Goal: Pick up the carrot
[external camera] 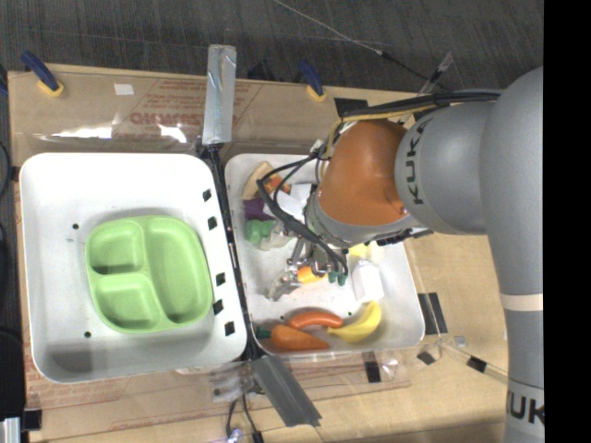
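Carrot [294, 339] lies lengthwise along right bin's [404, 289] front edge, beside banana [362, 324] | gripper [309, 275] hovers mid-bin, behind carrot | grip state: cannot tell

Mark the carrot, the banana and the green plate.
carrot [294, 338]: camera view, middle of its body.
banana [362, 322]: camera view, its curved middle.
green plate [175, 264]: camera view, large right compartment.

"KUKA" runs in dark letters down the grey arm [462, 169] beside its orange band; the letters "KU" show again at the arm's lower part.
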Motion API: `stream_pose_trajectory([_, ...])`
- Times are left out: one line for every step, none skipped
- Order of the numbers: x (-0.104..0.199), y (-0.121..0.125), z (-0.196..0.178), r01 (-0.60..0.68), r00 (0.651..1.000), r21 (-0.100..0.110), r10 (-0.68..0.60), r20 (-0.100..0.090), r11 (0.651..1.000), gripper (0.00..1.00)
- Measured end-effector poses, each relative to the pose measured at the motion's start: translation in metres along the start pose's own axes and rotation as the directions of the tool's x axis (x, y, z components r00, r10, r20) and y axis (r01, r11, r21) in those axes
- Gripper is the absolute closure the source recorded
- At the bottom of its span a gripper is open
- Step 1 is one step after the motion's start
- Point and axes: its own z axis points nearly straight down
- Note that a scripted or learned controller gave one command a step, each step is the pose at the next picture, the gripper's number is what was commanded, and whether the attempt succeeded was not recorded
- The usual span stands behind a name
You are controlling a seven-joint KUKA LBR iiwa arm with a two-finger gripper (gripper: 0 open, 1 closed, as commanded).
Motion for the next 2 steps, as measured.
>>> stream_pose_trajectory([-0.001,0.001,-0.010,0.005,1.000,0.000,-0.005,0.002,1.000,1.00])
stream_pose_trajectory([-0.001,-0.051,-0.004,0.375,0.927,0.002,-0.375,0.001,0.927,1.00])
